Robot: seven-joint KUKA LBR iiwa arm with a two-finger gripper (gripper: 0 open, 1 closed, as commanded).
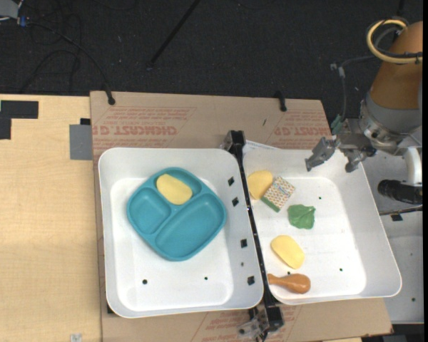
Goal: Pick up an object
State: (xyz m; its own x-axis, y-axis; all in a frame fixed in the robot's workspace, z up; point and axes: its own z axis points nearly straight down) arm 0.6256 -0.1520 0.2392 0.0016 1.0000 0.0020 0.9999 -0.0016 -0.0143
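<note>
open, empty gripper [335, 157] hovers over the right bin's [357, 262] far rim. inside that bin (nearer its middle) lies a green toy [301, 216], well apart from the gripper.

Red print on the cardboard sheet [200, 123] under the bins, upside down, not clearly readable

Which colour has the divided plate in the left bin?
The divided plate is teal blue, seen best in the camera view.

Grey arm [392, 109] with orange band, yellow cable loop, grey two-finger gripper [335, 158]
</note>
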